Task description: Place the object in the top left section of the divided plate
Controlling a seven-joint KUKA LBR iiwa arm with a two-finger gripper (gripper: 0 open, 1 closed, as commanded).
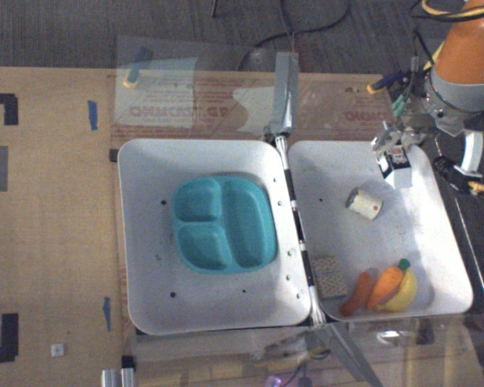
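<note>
Just left below gripper (397, 158), cylinder (365, 203)

arm reaches in from the right, tool (397, 158) pointing down.

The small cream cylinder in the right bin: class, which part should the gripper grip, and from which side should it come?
Grip the small cream cylinder across its curved sides at mid-length, coming straight down from above. It lies on its side, apart from the other items, so probably nothing crowds the gripper.
</note>
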